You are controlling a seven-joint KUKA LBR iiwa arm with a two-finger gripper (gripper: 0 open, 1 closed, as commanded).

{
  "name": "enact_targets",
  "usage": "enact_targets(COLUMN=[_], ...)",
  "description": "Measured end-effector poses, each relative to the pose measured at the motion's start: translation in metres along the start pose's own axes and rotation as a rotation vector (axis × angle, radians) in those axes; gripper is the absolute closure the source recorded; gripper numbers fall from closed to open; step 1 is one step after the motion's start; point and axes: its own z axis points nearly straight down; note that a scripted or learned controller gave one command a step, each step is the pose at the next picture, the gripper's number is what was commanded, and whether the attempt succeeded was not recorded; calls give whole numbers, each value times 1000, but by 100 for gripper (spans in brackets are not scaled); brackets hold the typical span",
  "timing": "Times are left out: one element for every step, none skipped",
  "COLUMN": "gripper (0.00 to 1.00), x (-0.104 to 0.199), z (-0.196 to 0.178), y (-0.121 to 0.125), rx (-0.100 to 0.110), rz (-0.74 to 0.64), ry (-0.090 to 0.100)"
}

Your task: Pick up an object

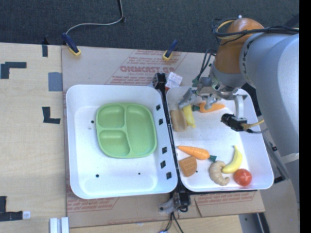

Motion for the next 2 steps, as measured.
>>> enact_targets(gripper=[0, 100], x=[-1, 2], z=[43, 31], y=[-10, -8], rx=[-6, -11], rz=[0, -2], ry=[-2, 2])
